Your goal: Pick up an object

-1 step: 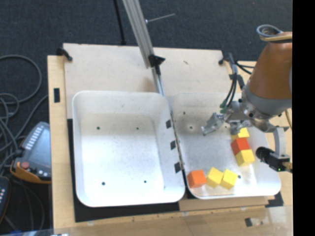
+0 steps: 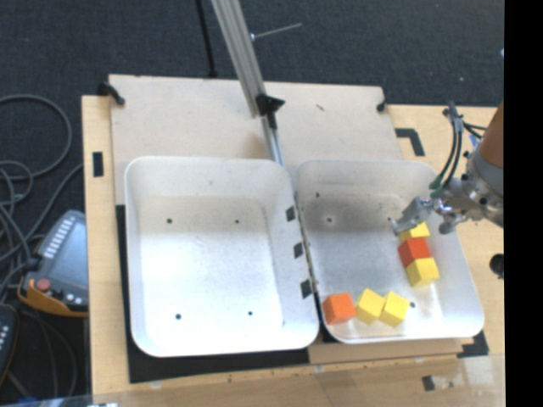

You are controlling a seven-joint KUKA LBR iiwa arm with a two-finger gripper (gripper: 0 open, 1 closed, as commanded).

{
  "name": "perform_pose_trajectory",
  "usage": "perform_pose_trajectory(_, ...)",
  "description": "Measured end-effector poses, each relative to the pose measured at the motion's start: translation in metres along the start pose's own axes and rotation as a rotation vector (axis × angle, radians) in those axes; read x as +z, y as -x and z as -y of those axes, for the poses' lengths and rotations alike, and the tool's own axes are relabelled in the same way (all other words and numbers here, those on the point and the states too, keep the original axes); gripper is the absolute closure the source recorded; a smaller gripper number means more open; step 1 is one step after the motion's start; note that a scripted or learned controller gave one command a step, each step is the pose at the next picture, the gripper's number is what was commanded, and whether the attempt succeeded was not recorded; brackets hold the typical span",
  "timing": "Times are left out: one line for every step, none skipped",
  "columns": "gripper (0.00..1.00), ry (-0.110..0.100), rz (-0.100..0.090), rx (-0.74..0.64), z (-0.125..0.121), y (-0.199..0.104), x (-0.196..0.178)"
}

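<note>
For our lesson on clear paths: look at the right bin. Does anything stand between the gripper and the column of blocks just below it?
Nothing visible does. The gripper sits right at the top of the column: a yellow block at its tip, then a red block and another yellow one below, all in the right bin. Whether it touches the top block is unclear.

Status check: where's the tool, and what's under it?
Tool low over right bin. Stacked blocks right below, yellow one at its tip. Three more blocks at near wall, apart.

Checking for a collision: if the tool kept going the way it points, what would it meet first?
Likely the yellow block just under the tool, though depth is unclear.
</note>
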State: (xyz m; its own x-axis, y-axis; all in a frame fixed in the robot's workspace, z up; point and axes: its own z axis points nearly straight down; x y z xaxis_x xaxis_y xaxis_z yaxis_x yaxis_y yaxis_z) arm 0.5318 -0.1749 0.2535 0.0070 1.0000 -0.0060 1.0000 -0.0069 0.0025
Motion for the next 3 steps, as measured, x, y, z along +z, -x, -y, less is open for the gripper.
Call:
perform_pose_trajectory(0.00, 0.012, 0.001, -0.008, 0.002, 0.031, 0.125)
perform_pose_trajectory(0.00, 0.021, 0.007, -0.007, -0.029, 0.037, 0.133)
perform_pose_trajectory(0.00, 0.012, 0.003, -0.006, -0.036, 0.038, 0.137)
